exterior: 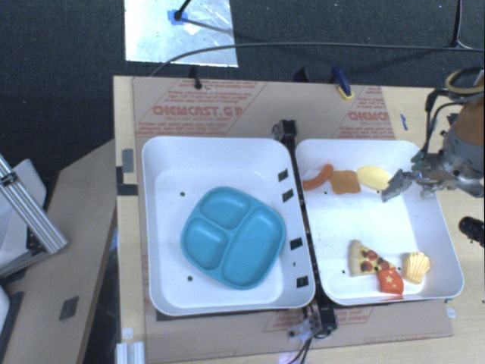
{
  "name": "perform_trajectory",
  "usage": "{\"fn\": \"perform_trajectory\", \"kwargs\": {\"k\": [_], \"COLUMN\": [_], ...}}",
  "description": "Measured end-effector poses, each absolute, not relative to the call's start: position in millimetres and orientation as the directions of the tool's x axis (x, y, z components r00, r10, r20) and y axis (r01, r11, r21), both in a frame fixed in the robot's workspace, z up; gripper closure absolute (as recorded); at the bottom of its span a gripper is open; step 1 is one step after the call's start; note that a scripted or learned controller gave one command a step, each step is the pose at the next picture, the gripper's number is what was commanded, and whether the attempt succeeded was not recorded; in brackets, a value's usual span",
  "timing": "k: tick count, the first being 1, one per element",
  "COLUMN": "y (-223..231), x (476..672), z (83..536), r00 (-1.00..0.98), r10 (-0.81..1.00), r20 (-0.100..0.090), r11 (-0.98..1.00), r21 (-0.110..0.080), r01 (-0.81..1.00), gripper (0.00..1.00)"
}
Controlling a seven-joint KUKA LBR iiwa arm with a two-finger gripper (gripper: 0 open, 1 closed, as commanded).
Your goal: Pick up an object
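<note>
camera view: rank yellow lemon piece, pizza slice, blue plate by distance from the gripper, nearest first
1. Yellow lemon piece, right bin's far side, just left of the gripper.
2. Pizza slice, right bin's near side, below the gripper.
3. Blue plate, in the left bin, farthest.

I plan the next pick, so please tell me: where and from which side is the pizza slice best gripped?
Grip the pizza slice across its narrow width near the middle, coming straight down from above. It lies flat on the right bin's floor, so only a top approach fits. A red piece and a shell crowd its lower right end.
</note>
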State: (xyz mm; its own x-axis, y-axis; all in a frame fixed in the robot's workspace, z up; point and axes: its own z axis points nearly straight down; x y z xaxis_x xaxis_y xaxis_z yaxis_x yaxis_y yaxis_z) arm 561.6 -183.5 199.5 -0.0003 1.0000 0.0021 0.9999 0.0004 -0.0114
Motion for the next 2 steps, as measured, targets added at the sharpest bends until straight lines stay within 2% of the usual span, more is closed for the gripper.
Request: {"fn": "perform_trajectory", "kwargs": {"k": [1,2], "y": [-182.9,-193.0], "x": [564.6,563.6], "z": [207.2,157.7], "r00": [-0.004,-0.001], "r10": [1.000,1.000], "r20": [0.000,0.000], "r11": [0.004,0.001], "r21": [0.001,-0.001], "r01": [1.000,1.000], "gripper": [0.00,0.00]}}
